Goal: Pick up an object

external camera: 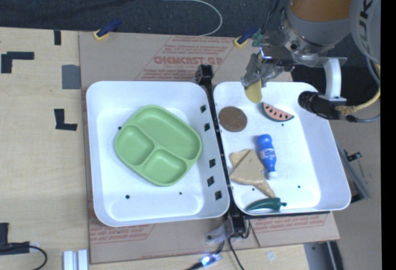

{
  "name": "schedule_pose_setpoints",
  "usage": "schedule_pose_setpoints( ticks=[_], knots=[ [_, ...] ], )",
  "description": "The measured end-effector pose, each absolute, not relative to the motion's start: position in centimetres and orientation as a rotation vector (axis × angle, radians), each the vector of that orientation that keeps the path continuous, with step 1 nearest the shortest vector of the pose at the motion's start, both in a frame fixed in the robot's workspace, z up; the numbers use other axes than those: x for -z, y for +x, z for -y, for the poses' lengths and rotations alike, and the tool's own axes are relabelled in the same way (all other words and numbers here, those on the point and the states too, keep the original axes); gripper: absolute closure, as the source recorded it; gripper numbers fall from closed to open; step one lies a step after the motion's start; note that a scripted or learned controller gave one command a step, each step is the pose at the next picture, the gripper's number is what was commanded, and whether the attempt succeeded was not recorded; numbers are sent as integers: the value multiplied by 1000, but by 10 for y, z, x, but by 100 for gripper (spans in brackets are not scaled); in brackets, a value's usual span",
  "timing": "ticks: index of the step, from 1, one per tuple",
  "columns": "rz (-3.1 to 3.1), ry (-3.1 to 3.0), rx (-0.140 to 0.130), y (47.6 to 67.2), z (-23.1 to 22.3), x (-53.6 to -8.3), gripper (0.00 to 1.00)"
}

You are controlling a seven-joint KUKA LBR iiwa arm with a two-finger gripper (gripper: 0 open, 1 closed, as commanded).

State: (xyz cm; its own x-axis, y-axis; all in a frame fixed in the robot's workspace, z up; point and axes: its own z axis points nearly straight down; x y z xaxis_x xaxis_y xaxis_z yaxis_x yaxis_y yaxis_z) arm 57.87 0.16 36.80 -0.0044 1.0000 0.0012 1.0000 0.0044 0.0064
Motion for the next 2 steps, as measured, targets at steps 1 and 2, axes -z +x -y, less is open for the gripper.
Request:
schedule_pose_setpoints(
  ticks=[1,2],
  knots=[
    [-2228,2221,4,507,-27,-352,100],
    [-2224,2216,-6,483,-37,-413,100]
  ],
)
